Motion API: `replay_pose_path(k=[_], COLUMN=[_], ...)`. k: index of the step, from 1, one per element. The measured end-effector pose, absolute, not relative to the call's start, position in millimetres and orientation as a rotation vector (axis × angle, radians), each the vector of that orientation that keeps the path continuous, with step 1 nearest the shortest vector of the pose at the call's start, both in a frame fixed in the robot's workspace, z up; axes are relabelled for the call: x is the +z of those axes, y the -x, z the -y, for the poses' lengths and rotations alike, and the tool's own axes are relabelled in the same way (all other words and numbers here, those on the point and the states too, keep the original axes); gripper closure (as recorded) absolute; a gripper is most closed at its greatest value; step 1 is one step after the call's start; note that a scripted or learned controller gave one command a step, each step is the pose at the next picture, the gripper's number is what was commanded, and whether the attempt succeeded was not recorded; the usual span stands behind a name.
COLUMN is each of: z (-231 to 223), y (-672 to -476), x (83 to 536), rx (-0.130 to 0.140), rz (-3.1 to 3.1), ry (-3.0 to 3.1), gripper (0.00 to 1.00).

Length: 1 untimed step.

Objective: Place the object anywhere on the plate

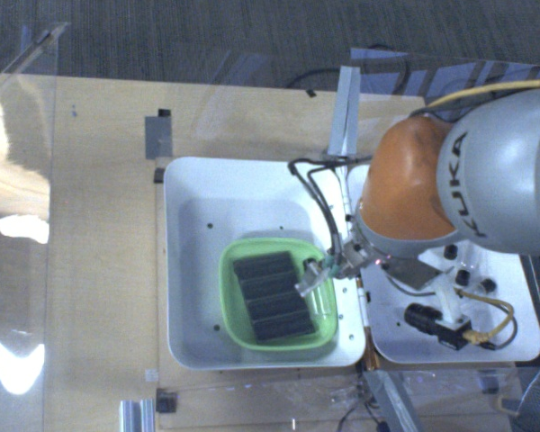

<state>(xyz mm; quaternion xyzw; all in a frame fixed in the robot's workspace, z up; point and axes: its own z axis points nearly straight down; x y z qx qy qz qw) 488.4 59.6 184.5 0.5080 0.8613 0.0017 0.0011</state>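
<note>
Your claw (311, 277) sits low over the right rim of the green plate (230, 284), tip pointing left. From this angle you can't tell how far open it is or whether it grips anything. The tip is right at the upper right edge of the black block (270, 300); touching or just beside, can't say.

Behind the claw, thin black cables (311, 187) loop up from the wrist toward the back of the bins. The arm (499, 174) comes in from the right, w/ its orange band (403, 192) hanging over the seam between the two bins, so it hides the right bin's (522, 345) back part and the left bin's (184, 241) far right corner.

The plate lies in the left bin, toward its front right, w/ bare white floor to its left and behind it. A grey upright post (346, 111) stands at the back between the bins, and a small grey block (159, 136) sits on the bench (90, 268) beyond the left bin's back left corner.

The black block lies flat on the plate, approx centred, long axis slanted from back left to front right. It's a dark rectangular slab w/ ribs across it, covering most of the plate's floor; a green margin shows all round
</note>
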Motion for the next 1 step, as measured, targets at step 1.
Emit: replay_pose_path(k=[1], z=[-133.0], y=[-517.2], x=[199.9], rx=[0.009], rz=[-2.698], ry=[-1.599], gripper=[0.00])
